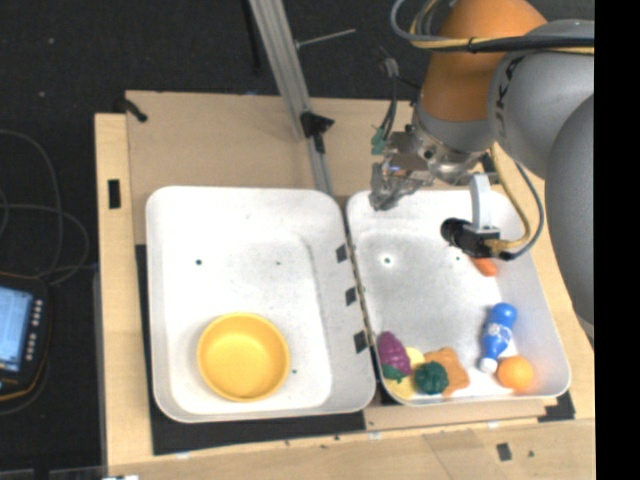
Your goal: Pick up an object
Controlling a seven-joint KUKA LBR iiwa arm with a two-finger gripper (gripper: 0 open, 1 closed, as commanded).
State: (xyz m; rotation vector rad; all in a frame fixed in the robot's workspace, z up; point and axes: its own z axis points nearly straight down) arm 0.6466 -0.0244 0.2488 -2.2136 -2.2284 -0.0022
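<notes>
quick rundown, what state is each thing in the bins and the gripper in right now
yellow bowl: upright, alone in the left bin
purple toy: lying at the right bin's near edge
green toy: lying beside the purple toy
blue and white bottle: lying on its side
orange ball: resting by the bottle
gripper: above the right bin's far left corner, holding nothing visible

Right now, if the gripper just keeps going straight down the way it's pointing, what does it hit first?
Probably bare floor in the right bin's back left corner. The gripper hangs above that spot, and the toys lie along the near edge. Depth is hard to judge.
</notes>
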